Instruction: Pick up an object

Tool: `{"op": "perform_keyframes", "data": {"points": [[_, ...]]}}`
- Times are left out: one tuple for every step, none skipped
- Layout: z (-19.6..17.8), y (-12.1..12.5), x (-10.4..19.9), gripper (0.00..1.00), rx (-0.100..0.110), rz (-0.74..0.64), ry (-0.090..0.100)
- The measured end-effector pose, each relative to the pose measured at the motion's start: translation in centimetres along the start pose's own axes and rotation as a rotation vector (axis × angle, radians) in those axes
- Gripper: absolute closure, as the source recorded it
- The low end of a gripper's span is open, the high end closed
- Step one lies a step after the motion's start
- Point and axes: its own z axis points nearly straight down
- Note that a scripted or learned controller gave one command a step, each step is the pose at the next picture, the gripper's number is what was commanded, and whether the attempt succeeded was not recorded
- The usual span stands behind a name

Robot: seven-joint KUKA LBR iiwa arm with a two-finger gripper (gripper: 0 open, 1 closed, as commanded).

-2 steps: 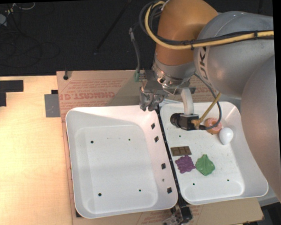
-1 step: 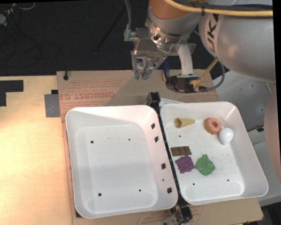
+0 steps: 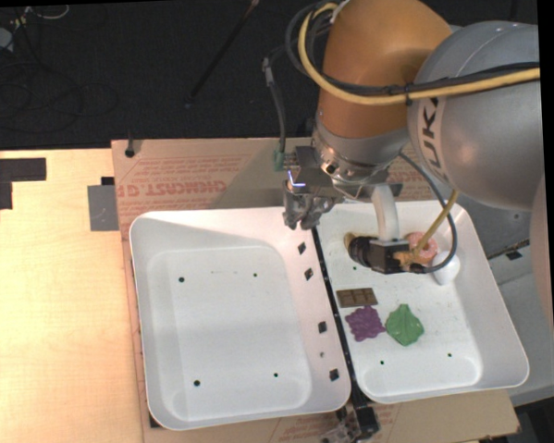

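Evidently early: the gripper (image 3: 306, 214) hangs at the right bin's (image 3: 493, 367) far-left corner with nothing visibly held, while candidate objects, a purple lump (image 3: 364, 323) and green lump (image 3: 404, 325), lie untouched on that bin's floor.

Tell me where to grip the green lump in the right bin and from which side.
Probably straight down from above, fingers closing across the green lump's narrower middle. It lies low on the right bin's floor; the purple piece sits close on its left, so keep the fingers off that side.
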Motion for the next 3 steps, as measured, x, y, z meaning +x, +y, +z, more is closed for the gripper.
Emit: {"op": "perform_keyframes", "data": {"points": [[-1.5, -4.9, -2.4, 1.00, -0.005, -0.002, 0.002], [-6.9, -8.3, -9.7, 1.00, -0.014, 0.004, 0.001], [0.0, -8.9, -10.0, 1.00, -0.001, -0.001, 0.002]]}}
